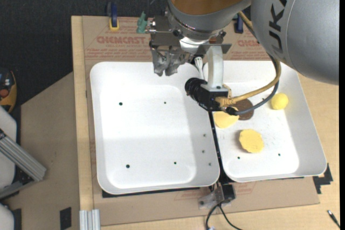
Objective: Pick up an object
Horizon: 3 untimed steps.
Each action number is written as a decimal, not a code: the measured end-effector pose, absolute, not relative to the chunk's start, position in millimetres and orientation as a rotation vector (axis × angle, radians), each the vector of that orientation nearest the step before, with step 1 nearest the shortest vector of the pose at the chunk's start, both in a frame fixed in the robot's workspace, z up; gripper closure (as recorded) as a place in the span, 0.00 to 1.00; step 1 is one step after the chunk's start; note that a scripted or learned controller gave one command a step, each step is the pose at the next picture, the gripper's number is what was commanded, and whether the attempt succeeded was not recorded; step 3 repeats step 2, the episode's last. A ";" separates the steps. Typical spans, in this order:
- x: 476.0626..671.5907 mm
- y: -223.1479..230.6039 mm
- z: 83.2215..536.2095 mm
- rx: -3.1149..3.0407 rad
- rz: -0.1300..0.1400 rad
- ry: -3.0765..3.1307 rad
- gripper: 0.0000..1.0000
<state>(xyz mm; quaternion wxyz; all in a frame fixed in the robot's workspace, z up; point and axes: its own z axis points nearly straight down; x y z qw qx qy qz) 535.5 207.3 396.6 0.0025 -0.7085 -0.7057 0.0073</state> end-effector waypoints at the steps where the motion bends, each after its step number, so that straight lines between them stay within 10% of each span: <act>1: 524.4 225.3 544.4 -2.222 -0.028 -2.230 1.00; 2: 548.6 201.4 350.4 -2.221 0.028 -2.212 1.00; 3: 548.6 201.4 350.4 -2.221 0.028 -2.212 1.00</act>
